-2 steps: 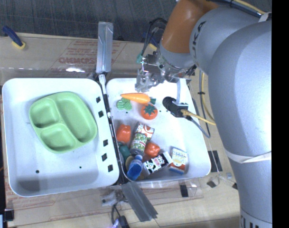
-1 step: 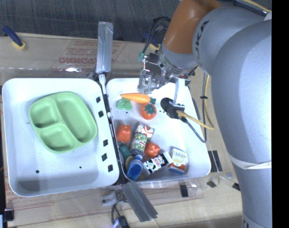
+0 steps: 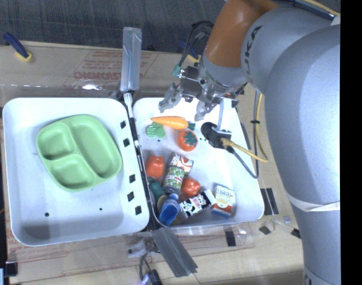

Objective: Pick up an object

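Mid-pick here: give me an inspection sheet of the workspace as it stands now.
Surface: two white bins side by side, left bin and right bin.
Job's things: in the right bin, a carrot and a red fruit at the far end; a pile nearer the camera with a can, a blue bottle and a carton.
Clutter: green divided plate in the left bin.
End effector: open, holding nothing, over the right bin's far end, just beyond the carrot.
Cables: dark cables loop by the wrist.
Surroundings: cardboard behind the bins; blue clamp at the far left.
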